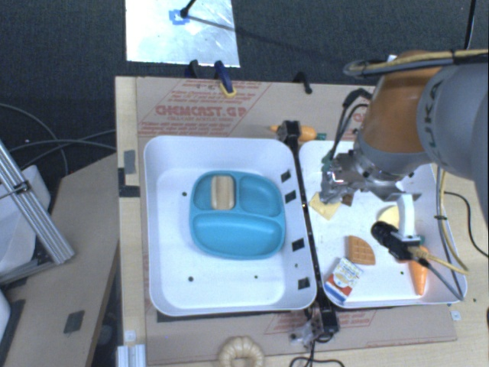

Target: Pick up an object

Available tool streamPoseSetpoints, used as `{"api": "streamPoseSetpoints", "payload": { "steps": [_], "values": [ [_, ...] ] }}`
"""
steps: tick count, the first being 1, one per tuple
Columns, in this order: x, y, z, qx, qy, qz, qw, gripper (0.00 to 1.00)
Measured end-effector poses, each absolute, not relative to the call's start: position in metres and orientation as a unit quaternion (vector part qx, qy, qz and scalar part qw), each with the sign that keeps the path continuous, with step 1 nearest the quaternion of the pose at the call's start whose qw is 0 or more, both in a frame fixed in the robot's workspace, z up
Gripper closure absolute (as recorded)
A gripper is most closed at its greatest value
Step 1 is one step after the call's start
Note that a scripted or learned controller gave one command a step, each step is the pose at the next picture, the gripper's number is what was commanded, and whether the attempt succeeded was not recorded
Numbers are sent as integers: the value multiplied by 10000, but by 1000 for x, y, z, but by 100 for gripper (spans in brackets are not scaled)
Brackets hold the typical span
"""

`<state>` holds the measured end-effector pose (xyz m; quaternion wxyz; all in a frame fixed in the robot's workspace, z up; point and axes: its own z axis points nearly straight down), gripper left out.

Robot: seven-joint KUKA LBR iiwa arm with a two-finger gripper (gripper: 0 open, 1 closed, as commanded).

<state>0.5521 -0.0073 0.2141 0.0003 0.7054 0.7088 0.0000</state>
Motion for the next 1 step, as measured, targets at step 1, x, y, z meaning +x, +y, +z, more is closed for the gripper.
{"api": "streamPoseSetpoints", "payload": {
  "steps": [1],
  "values": [
    [548,-3,234,7050,7092,12,6,100]
  ]
}}
